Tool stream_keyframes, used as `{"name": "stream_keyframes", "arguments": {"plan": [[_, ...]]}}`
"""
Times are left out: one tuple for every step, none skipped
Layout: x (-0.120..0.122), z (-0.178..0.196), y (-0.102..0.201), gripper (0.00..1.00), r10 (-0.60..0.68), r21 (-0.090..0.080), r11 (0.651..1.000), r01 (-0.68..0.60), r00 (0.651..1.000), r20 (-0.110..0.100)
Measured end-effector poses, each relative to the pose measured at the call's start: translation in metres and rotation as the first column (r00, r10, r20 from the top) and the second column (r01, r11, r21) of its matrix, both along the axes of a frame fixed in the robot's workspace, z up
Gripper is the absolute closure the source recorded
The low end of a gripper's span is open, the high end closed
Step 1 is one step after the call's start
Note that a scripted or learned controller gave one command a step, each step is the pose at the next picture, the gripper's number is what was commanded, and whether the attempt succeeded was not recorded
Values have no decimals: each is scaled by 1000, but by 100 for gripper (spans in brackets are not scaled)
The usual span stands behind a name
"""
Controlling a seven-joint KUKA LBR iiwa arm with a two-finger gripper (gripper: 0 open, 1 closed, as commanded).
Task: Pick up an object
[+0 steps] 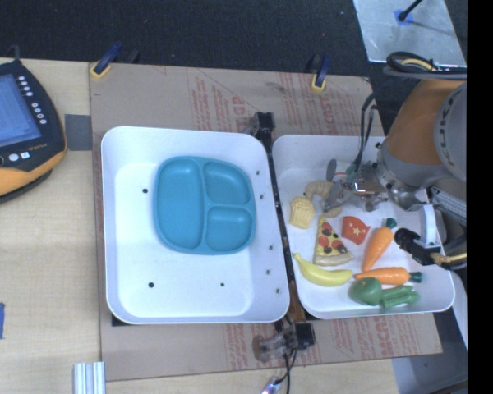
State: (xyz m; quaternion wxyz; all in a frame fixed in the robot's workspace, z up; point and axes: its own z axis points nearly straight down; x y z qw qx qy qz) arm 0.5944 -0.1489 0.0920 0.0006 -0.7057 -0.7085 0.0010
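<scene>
The gripper (338, 195) hangs low, seemingly just above the pale food piece (319, 190).

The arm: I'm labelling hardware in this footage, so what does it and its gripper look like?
The arm is a bulky rounded body, grey with a broad orange band above the wrist. Thin black cables loop along its left side. The gripper is small, grey and metallic, with a reddish spot near its base.

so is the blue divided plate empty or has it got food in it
Empty. The blue plate sits in the left bin with all three compartments bare; the toy foods, such as the banana and pizza slice, lie in the right bin.
</scene>
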Motion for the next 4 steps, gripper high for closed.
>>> {"name": "stream_keyframes", "arguments": {"plan": [[16, 0, 11, 0, 3, -1, 1000, -3, 1000, 0], [33, 0, 15, 0, 1, 0, 1000, -1, 1000, 0], [33, 10, 14, 100, 3, 0, 1000, -3, 1000, -1], [-23, 140, 70, 100, 1, 1, 1000, -1, 1000, 1]]}}
